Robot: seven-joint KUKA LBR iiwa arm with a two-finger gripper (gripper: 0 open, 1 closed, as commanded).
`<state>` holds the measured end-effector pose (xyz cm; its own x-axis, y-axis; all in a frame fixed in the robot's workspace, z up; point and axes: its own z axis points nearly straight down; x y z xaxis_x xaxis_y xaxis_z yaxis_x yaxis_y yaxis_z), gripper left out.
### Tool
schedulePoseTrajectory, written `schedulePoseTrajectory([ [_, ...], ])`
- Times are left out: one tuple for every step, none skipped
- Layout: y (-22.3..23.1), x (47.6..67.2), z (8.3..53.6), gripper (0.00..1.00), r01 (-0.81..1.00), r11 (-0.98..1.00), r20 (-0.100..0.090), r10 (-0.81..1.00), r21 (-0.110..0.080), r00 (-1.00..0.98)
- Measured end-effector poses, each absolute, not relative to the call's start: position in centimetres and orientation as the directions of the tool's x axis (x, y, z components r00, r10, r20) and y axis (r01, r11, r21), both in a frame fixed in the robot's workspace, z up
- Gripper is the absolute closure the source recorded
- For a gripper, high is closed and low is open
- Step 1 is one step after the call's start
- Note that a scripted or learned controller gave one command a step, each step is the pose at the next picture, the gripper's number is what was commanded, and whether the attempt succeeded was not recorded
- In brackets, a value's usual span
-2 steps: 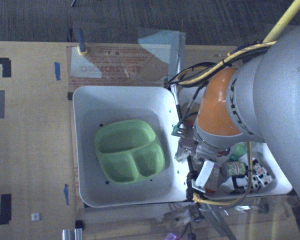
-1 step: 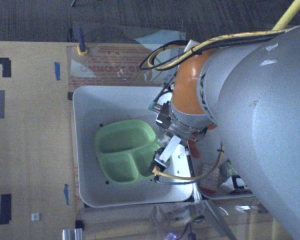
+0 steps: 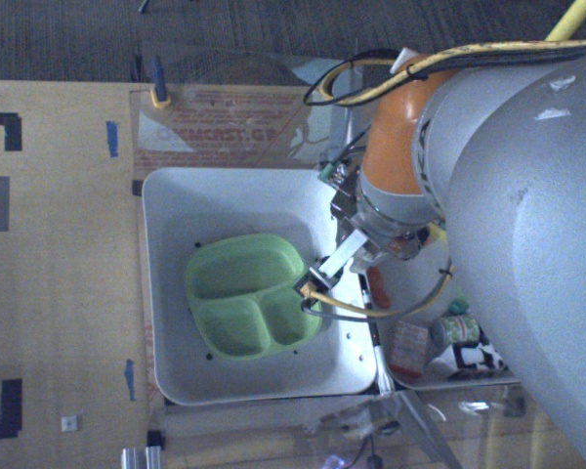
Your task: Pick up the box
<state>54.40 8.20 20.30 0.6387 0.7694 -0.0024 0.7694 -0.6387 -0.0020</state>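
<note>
A small reddish-brown box [image 3: 408, 350] lies near the front of the right bin [image 3: 439, 384], close to the divider between the two bins. My gripper [image 3: 396, 244] hangs below the orange wrist band, over the divider and the back part of the right bin, a little beyond the box. The big grey arm covers most of the right bin.
A green divided plate [image 3: 249, 296] lies in the left bin [image 3: 176, 213]. In the right bin, a green and white packet [image 3: 457, 327] and a black and white item [image 3: 479, 360] sit beside the box. A thin red object [image 3: 376, 287] lies near the divider.
</note>
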Motion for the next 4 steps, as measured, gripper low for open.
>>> schedulePoseTrajectory([
  [12.3,51.2,10.3,1.00,0.866,-0.500,0.018,0.866,0.013,0.500],
  [12.7,51.1,10.4,0.00,0.868,-0.496,0.020,0.868,0.009,0.496],
  [15.5,49.7,10.2,0.00,0.847,-0.530,0.022,0.848,0.039,0.530],
  [17.5,48.8,17.5,0.00,0.415,-0.910,-0.001,0.415,-0.001,0.910],
])
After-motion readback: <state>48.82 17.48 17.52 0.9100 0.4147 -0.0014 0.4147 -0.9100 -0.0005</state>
